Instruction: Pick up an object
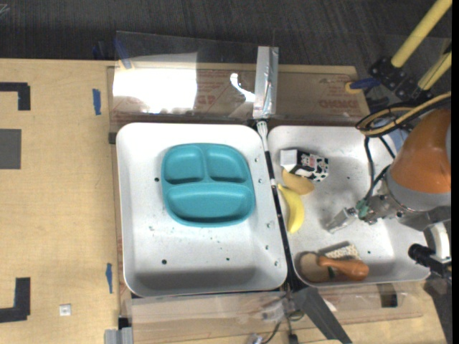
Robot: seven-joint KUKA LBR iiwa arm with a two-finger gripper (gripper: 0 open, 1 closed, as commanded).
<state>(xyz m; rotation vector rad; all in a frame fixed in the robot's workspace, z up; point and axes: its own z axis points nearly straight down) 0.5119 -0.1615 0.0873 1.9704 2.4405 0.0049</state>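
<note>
pincer [343, 219] hanging low in right bin [373, 260], grip state impossible to tell | targets lying loose there: banana [293, 208], brush [337, 262], cow-print box [310, 165] | teal tray [208, 183] sitting in left bin [143, 249]

I see a yellow banana [293, 205] lying curved along the right bin's left wall, untouched.

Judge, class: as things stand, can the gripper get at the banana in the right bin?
Probably yes. The banana lies uncovered against the right bin's left wall, and bare floor separates it from the gripper. The wall beside it may crowd one finger.
</note>
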